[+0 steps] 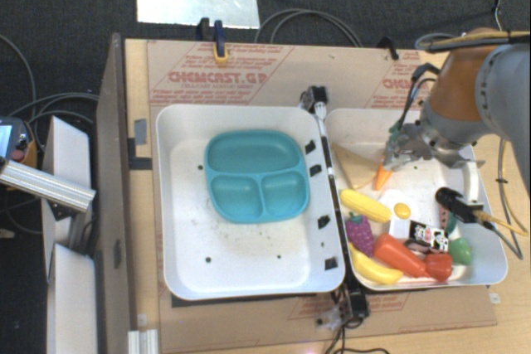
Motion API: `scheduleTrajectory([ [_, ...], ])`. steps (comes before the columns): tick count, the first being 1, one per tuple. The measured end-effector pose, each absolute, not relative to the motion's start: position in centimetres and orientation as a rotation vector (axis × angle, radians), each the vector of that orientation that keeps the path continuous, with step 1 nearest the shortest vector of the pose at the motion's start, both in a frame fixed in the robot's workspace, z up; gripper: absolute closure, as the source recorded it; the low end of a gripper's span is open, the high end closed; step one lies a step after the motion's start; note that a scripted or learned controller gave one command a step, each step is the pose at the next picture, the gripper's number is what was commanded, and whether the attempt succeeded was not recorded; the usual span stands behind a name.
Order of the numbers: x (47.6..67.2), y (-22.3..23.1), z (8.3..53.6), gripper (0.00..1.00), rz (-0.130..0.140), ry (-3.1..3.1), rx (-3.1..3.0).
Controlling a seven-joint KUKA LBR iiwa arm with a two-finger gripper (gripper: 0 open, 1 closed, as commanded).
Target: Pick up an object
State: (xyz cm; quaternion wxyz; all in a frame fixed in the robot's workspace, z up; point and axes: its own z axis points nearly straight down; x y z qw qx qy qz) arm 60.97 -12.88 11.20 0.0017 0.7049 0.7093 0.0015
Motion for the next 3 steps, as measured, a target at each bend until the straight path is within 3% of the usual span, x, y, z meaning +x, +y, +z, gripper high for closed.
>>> scheduleTrajectory([
  [1, 55.7, -9.7, 9.5, 1.0, -0.003, 2.227, 2.223],
  [2, 57.1, 0.1, 20.0, 1.0, 0.019, 2.234, 2.2],
  [3, 59.2, -6.5, 18.4, 1.0, 0.002, 2.217, 2.221],
])
